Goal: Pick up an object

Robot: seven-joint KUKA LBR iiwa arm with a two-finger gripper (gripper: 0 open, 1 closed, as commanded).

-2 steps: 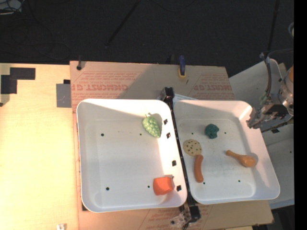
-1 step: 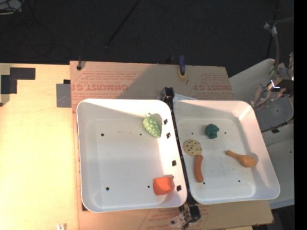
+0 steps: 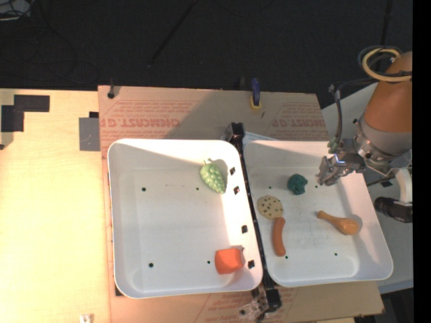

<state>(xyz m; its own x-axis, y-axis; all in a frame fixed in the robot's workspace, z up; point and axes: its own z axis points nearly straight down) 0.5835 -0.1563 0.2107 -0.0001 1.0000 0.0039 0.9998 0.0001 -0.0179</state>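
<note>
The right bin point(image 3: 367, 264) holds a dark green lump point(image 3: 297, 184), a tan speckled cookie point(image 3: 269, 206), an orange-red sausage point(image 3: 278, 236) and an orange drumstick-shaped piece point(image 3: 340, 222). In the left bin point(image 3: 128, 247) lie a pale green bunch of grapes point(image 3: 213, 176) and an orange block point(image 3: 229, 260). My gripper point(image 3: 328, 171) hangs over the right bin's far right part, just right of the dark green lump and apart from it. Nothing shows between its fingers.
Both bins sit on a brown cardboard sheet point(image 3: 175, 116) over a light wooden bench point(image 3: 47, 214). A black clip strip point(image 3: 246, 200) runs between the bins. A blue clamp point(image 3: 255, 93) stands at the cardboard's far edge.
</note>
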